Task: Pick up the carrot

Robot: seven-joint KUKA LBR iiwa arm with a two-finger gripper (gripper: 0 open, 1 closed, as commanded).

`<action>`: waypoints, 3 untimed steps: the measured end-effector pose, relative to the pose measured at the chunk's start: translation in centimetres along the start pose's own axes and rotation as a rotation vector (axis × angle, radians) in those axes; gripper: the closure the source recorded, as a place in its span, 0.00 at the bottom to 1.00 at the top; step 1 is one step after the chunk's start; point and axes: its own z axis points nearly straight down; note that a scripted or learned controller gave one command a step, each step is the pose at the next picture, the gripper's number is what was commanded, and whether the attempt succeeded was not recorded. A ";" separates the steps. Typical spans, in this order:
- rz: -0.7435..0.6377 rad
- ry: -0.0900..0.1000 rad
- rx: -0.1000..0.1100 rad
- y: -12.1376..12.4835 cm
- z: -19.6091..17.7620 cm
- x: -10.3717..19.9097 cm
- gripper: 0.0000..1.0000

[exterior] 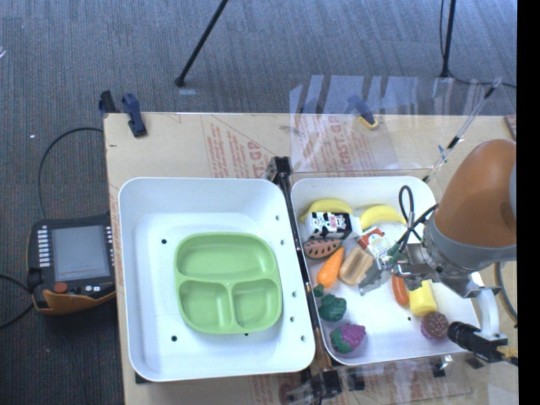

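Note:
The orange carrot (329, 267) lies tilted in the left part of the right bin (371, 357), just below a brown slice with seeds (321, 248). My gripper (374, 275) hangs low over the middle of that bin, a short way to the right of the carrot. A tan bread-like piece (354, 265) lies between the two. Nothing visibly links the carrot and the gripper; they look apart. The arm's wrist covers the bin's right side.
The right bin also holds two bananas (328, 207) (381, 216), a black-and-white carton (328, 224), a dark green vegetable (332, 309), purple grapes (348, 337), a yellow block (423, 298), a small orange piece (399, 289) and a maroon round piece (434, 325). A green divided plate (228, 280) sits in the left bin (143, 226).

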 end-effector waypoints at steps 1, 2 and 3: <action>0.096 0.000 -0.002 6.9 9.0 1.2 0.00; 0.315 0.002 0.002 3.1 10.0 1.6 0.00; 0.322 0.004 0.005 3.1 9.1 1.6 1.00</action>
